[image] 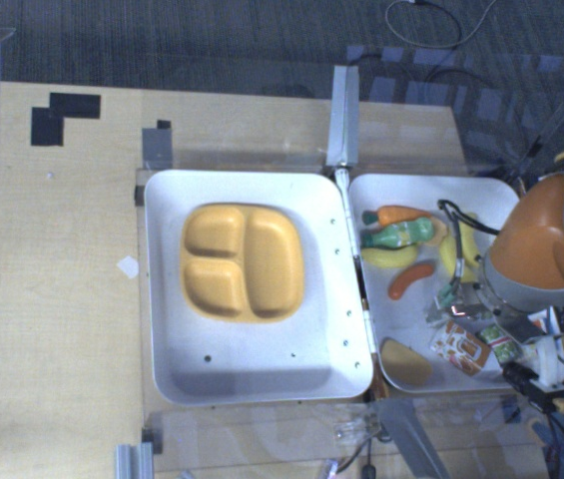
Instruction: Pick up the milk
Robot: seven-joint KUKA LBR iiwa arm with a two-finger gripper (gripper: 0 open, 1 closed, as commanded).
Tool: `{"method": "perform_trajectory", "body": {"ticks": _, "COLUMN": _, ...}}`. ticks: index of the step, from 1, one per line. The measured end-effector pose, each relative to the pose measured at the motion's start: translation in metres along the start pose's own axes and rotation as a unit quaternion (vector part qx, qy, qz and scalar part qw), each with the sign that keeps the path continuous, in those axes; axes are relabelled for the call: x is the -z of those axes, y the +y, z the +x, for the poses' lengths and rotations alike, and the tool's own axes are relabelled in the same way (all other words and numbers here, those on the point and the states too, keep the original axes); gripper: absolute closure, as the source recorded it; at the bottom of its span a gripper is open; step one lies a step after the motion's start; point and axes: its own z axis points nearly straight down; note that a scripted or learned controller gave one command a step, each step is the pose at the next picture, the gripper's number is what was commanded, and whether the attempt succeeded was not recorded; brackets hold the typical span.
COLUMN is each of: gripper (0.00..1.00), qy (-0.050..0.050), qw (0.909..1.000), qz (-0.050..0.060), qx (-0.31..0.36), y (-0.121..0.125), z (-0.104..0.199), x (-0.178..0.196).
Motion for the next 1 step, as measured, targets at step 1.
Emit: {"method": "perform_trajectory", "body": {"ticks": 1, "gripper": 1.0, "qy": 0.0, "qw": 0.9999, "qz": 0.006, "qx": -0.016, "y": 0.0054, "z": 0.0762, "x": 0.0947}}
